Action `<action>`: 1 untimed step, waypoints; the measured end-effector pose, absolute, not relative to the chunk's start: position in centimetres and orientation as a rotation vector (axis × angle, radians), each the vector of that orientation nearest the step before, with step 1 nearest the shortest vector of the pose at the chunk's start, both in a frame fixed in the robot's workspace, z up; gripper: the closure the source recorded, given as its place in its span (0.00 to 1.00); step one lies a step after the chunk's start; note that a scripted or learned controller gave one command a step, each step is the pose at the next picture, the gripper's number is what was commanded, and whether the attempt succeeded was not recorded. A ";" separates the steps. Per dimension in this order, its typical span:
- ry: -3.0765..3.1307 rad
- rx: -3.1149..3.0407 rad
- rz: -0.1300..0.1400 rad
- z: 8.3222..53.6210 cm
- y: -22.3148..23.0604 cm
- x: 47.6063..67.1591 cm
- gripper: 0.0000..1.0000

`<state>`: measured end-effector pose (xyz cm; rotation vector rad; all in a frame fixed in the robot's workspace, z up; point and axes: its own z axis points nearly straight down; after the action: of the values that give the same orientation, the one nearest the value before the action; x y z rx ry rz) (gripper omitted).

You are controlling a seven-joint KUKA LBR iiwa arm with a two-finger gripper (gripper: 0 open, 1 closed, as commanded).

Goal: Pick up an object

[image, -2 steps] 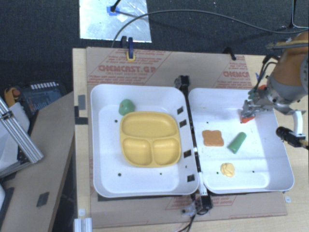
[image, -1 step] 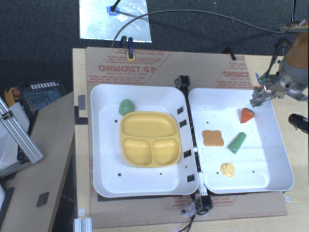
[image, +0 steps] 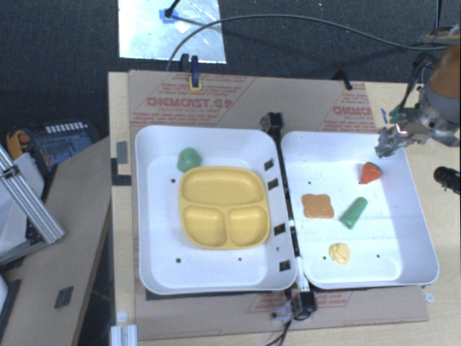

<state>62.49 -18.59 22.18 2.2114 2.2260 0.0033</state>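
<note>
near the front of the right bin [image: 425,265] lies a small yellow lump [image: 339,252]. behind it sit an orange slab [image: 317,206] and, just to its right, a tilted green cylinder [image: 354,213]. farther back lies a red-orange piece [image: 370,172]. the left bin [image: 151,193] holds a yellow tray [image: 222,206] with a green blob [image: 189,158] touching its far left corner. the gripper [image: 387,144] hangs over the right bin's far right corner, just behind the red-orange piece, nothing seen in it; its opening is too blurred to tell.
</note>
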 end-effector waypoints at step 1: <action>2.231 2.212 0.001 21.7 -12.8 61.8 1.00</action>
<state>61.76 -12.85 21.72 2.2121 2.2314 0.0014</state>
